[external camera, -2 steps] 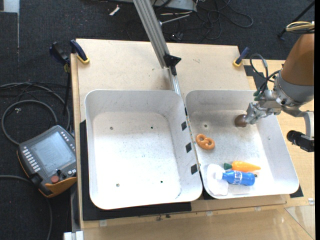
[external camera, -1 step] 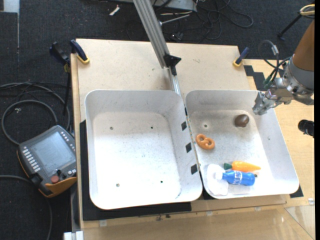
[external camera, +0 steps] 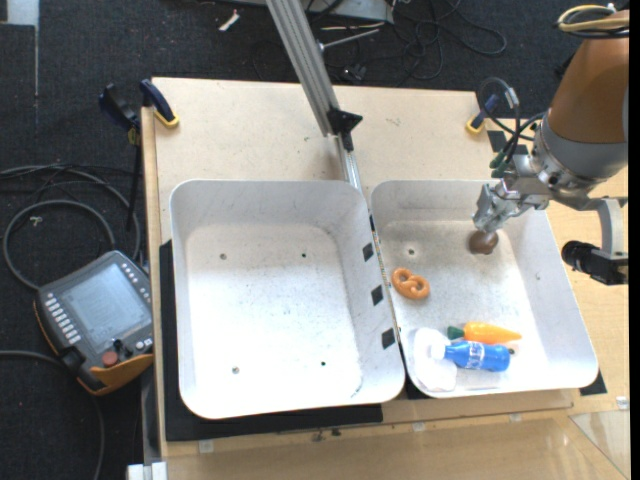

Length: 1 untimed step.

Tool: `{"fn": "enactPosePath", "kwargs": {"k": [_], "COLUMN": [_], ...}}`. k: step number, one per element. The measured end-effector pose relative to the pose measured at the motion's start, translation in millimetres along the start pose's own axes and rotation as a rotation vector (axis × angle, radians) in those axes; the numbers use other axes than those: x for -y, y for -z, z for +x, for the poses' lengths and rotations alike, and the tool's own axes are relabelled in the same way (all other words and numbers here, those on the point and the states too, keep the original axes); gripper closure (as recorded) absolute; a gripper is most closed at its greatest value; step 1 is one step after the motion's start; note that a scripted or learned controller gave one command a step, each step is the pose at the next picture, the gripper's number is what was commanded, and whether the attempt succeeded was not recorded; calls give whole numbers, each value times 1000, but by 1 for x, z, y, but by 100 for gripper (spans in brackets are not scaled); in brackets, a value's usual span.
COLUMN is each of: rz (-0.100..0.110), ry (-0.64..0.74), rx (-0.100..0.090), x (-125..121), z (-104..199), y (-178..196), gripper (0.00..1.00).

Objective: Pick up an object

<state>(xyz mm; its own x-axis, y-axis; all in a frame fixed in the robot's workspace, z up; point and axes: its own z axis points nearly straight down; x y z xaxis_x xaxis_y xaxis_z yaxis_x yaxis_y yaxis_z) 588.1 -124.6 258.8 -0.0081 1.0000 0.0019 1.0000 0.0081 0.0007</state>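
**Robot claw low over a small brown thing in the right bin**

The big grey arm (external camera: 590, 108) with its orange band comes in from the right. It bends down into the right bin (external camera: 560, 298). Its claw (external camera: 490, 223) points down near the back of that bin. Right under the claw tip sits a small round brown thing (external camera: 484, 243). The claw looks like it is touching it, or is just above it. I cannot tell how wide the claw is, or if it has hold of the brown thing.

There are two white bins side by side. The left bin (external camera: 200, 218) sits next to the right one.

In the right bin I count five things. One is the brown thing under the claw. One is an orange pretzel (external camera: 410, 284) near the left wall. At the front lie one blue bottle (external camera: 478, 356), one carrot (external camera: 490, 333) just behind it, and one white thing (external camera: 432, 360) touching the bottle.

The writing on the bottle is too small to read.
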Motion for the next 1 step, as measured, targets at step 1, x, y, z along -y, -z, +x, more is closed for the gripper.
{"fn": "enactPosePath", "kwargs": {"k": [1], "rz": [2], "ry": [-1], "rx": [1], "x": [0], "z": [45], "y": [-7], "gripper": [100]}}
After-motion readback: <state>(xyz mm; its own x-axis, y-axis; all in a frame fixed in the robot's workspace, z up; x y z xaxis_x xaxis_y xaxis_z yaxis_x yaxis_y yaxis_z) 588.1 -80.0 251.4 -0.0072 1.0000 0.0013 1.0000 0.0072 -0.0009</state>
